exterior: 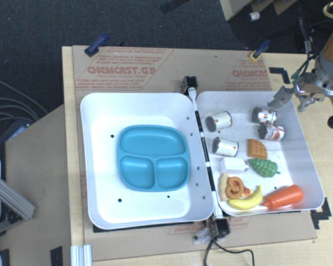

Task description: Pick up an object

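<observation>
Even overhead light falls bright on both white bins (94, 148), nearly washing out their floors, with only faint soft shadows beside the blue divided plate (154, 157), while the whole view stays slightly soft and grainy.

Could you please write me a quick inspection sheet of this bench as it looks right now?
Surface: brown bench top with red print, bearing a left bin and a right bin side by side.
Job's things: right bin holds two white cups, two small cans, a waffle piece, a green item, a white block, a pretzel, a banana and a carrot.
Clutter: a blue divided plate in the left bin.
Grippers: claw over the right bin's far corner, nothing seen between its fingers.
Cables: grey cables on the floor at left; a black one at the near edge.
Surroundings: dark carpet.
</observation>
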### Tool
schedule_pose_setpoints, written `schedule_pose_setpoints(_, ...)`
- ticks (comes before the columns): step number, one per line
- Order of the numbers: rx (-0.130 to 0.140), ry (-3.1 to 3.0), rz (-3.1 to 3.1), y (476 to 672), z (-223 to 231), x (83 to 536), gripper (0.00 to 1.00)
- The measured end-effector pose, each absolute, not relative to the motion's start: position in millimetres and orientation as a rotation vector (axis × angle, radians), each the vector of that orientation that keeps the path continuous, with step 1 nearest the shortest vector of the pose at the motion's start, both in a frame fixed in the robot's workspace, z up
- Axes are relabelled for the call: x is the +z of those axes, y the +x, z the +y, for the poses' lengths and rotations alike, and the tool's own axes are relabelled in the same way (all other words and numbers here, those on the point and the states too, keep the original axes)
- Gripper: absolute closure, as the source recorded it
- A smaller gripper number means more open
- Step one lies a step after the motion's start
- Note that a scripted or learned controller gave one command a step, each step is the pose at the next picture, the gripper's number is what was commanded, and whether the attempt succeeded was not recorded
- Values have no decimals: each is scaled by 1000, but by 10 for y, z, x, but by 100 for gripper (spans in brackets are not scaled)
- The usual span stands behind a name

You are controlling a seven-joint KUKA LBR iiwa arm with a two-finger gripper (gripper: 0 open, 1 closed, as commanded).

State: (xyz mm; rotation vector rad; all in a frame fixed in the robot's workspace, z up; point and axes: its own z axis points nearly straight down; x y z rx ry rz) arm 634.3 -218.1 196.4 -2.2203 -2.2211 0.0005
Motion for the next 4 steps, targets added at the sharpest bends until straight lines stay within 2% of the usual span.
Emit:
schedule_pose_setpoints(1, -9, -2205, -2218, 6538, -2163, 834, 0)
schedule_pose_setpoints(2, -6, -2209, -2223, 6546, -2184, 955, 100)
schedule_pose_setpoints(3, -1, -2221, -2224, 6133, -1762, 2130, 100)
schedule_pose_setpoints(4, 1, -2218, -2221, 5822, -1117, 2513, 100)
